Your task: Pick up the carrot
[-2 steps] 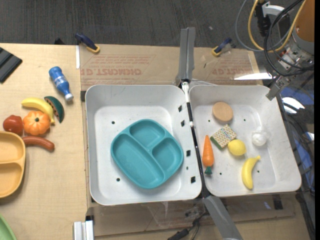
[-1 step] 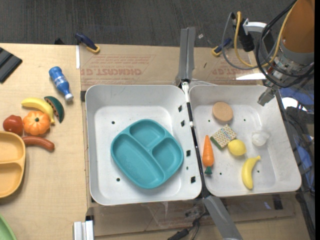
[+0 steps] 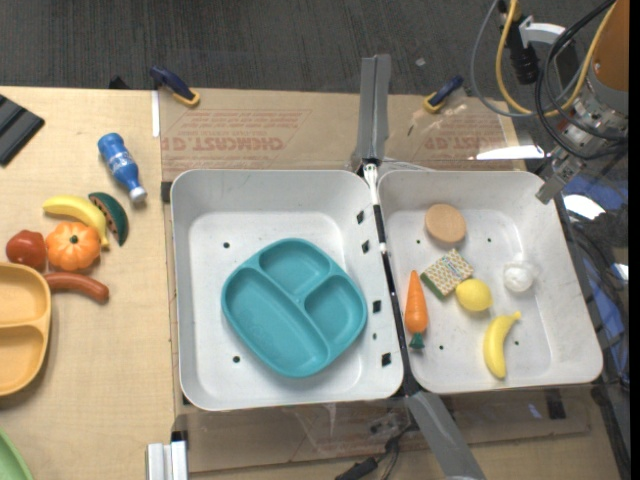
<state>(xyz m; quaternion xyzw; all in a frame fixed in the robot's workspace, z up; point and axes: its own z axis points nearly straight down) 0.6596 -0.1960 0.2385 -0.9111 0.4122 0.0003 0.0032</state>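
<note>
1. The slim orange carrot with a dark green stub [image 3: 415,306] lies lengthwise in the right shallow white bin [image 3: 560,368], close to its left wall, green end toward the camera.
2. Just right of it sits a small patterned square block [image 3: 446,272], with a round yellow lemon [image 3: 474,295] touching that block's lower right corner.
3. A curved yellow banana [image 3: 497,343] lies near the bin's front, a tan round disc [image 3: 445,224] near the back, and a small white ball [image 3: 518,277] to the right.
4. The grey gripper [image 3: 556,178] hangs over the bin's far right corner, well apart from the carrot; I cannot tell how its fingers stand.
5. The left shallow white bin [image 3: 200,268] holds a teal divided plastic plate [image 3: 293,307].
</note>
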